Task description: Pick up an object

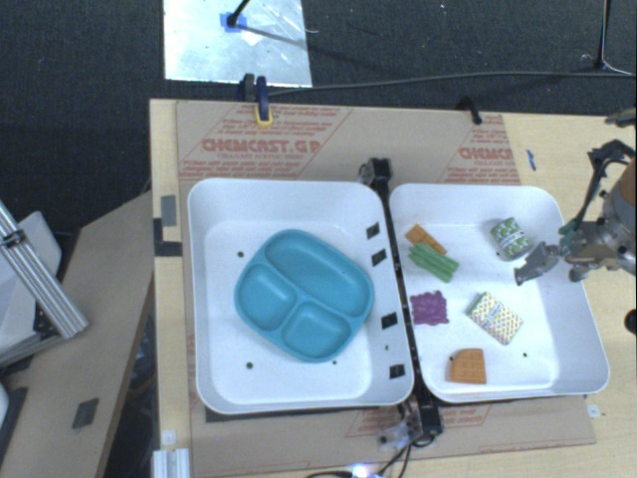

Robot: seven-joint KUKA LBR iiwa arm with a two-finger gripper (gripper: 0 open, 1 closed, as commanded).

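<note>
Several small objects lie in the right bin [572, 361]: an orange flat piece [425, 237], a green ridged piece [434, 261], a purple lump [429, 308], a green-and-white patterned cylinder [509, 237], a white patterned block [496, 318] and an orange-brown block [467, 365]. My gripper [554, 267] hangs at the bin's right side, just right of and slightly below the cylinder and above the patterned block. It is open, with only white bin floor showing between the fingers. It touches none of the objects.
A blue divided plate [304, 294] lies in the left bin [214, 267]. A black-clipped divider [393, 287] separates the two bins. Cardboard [299, 137] underlies them, and a metal frame [40, 277] stands at the far left.
</note>
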